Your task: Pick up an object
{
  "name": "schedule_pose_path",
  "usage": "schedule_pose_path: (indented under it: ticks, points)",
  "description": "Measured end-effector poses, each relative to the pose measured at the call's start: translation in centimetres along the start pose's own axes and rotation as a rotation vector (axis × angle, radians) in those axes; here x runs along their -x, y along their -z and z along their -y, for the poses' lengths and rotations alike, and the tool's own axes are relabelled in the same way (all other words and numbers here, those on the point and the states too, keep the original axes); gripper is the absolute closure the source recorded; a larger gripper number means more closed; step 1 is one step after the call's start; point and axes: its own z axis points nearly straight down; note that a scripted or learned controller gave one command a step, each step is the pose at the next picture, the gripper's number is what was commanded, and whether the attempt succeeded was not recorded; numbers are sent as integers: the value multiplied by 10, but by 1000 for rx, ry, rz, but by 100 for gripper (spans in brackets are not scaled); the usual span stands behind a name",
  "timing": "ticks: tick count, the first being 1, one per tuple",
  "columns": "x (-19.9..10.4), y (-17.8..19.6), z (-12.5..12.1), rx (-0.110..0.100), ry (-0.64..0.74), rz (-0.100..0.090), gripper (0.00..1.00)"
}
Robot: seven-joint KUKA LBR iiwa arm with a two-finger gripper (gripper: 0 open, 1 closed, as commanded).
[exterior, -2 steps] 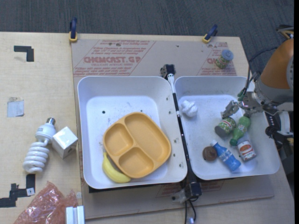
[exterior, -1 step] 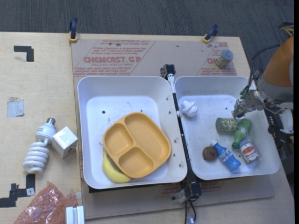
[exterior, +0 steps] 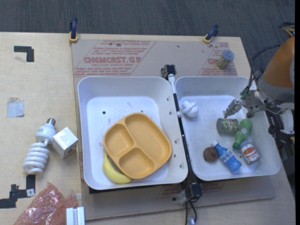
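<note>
My gripper (exterior: 238, 103) hangs over the right side of the right bin (exterior: 206, 172), just above and right of a green can (exterior: 228, 125) lying on its side. It is open, with nothing between its fingers. Below it lie a green bottle-shaped toy (exterior: 242, 133), a small can with a red label (exterior: 250, 153), a blue bottle (exterior: 227, 157) and a brown ball (exterior: 210, 154). A white crumpled object (exterior: 189, 108) sits at the bin's upper left.
The left bin (exterior: 89, 125) holds a yellow divided plate (exterior: 137, 145) resting over a banana (exterior: 114, 172). A small jar (exterior: 225, 59) stands on the board behind the right bin. A light bulb (exterior: 38, 147), a white cube (exterior: 65, 142) and a red mesh bag (exterior: 47, 206) lie on the bench at left.
</note>
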Motion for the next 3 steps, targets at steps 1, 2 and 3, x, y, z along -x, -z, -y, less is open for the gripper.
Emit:
schedule_pose_path:
  ticks: [1,2,3]
  points:
    - [0,-10,43,-2,-4,-3,0]
    - [4,38,-36,0,-5,5,0]
    - [-10,-11,32,-1,-8,4,0]
